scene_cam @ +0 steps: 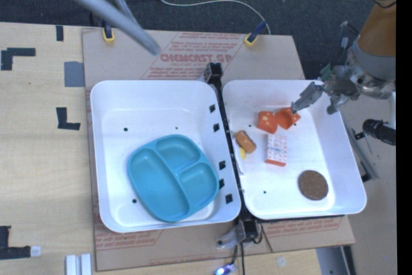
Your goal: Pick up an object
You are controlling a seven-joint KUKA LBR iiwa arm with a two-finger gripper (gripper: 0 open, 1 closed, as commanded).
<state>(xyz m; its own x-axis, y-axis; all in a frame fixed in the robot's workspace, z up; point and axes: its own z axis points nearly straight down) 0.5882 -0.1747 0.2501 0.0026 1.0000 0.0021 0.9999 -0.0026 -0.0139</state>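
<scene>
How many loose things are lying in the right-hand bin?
4: an orange block by the gripper, a small tan piece near the divider, a white packet mid-bin, a brown disc nearest the front.

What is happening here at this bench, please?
A grey robot arm reaches in from the right, and its hand is low over the right bin, right at an orange object. Whether it grips it is unclear. A small brown piece, a white packet and a brown disc lie nearby. The left bin holds a blue divided plate.
</scene>
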